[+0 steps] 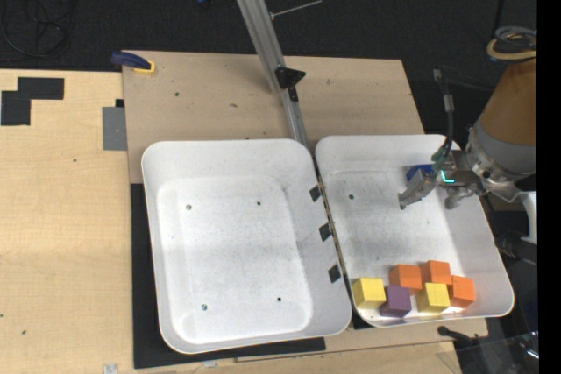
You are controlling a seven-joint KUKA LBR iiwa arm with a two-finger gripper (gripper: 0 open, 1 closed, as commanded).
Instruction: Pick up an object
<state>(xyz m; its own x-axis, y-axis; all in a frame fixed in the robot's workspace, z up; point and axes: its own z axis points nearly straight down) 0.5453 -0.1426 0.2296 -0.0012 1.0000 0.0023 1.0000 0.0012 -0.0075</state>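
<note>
The right-hand bin (368, 188) lies under the gripper (431, 193), whose fingers are spread wide with nothing between them. The blocks (419, 286) sit clustered well below it by the near rim, touching; a descent could jam or knock them.

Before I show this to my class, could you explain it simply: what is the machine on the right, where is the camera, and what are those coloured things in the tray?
The camera sits above a bench, looking down at a slant. On the bench are two shallow white trays: the left bin and the right bin. The machine is a robot arm reaching in from the right; its gripper, a two-fingered claw, hangs over the right bin. Nothing shows between its fingers. The coloured blocks, orange, yellow and purple, huddle in that bin's near corner, apart from the gripper.
</note>
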